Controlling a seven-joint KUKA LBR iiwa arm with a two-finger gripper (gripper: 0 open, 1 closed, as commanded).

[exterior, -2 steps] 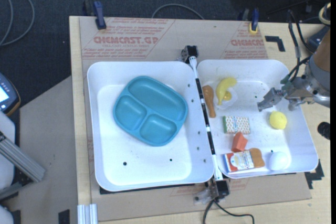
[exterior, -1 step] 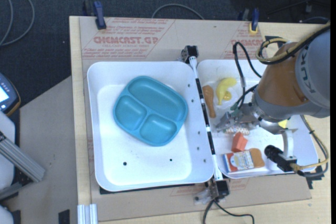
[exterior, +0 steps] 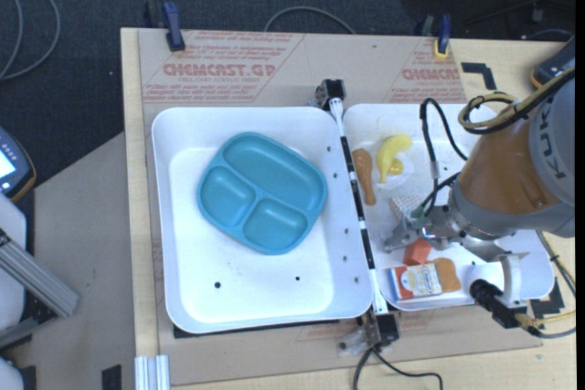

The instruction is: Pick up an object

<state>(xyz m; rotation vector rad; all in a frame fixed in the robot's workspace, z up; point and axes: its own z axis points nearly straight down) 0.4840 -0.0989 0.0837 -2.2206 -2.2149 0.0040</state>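
Fingers (exterior: pixel 399 239) are hanging just above a red block (exterior: pixel 418 252) in the right bin (exterior: pixel 393 110), likely lining up a grasp; I cannot tell their spread.

Left bin (exterior: pixel 183 288) has tons of room around the blue plate (exterior: pixel 262 192); my arm (exterior: pixel 512 183) crowds the cluttered right bin (exterior: pixel 366 119).

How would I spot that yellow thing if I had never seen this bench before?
Start at the right-hand white bin, the one the grey and orange arm reaches over. Look toward its far end, near the divider between the two bins: the yellow banana-shaped object lies there, just right of the long tan hot-dog-shaped piece. It is the only yellow, curved item in that bin.
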